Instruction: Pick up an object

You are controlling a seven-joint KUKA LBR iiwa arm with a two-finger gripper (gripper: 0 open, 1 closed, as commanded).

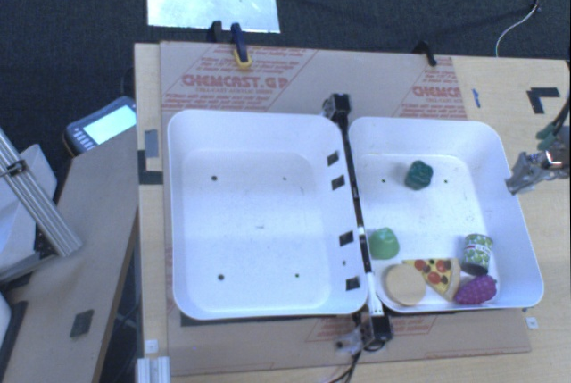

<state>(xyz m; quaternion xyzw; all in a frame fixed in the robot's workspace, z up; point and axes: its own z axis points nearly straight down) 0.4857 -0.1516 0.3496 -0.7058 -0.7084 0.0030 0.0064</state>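
Two shallow white bins sit side by side on a wooden bench over dark carpet. At the right edge, the gripper (535, 171) hangs just outside the right bin (500, 145); whether it is open or closed cannot be told. Nearest it, to its left inside that bin, lies a dark green toy pepper (418, 175), apart from the gripper. Farther off, toward the bin's near edge, cluster a small can (477, 253), purple grapes (475, 289), a pizza slice (435, 272), a tan round cookie (405, 285) and a light green cup (384, 242). Beyond them lies the left bin (254, 207).
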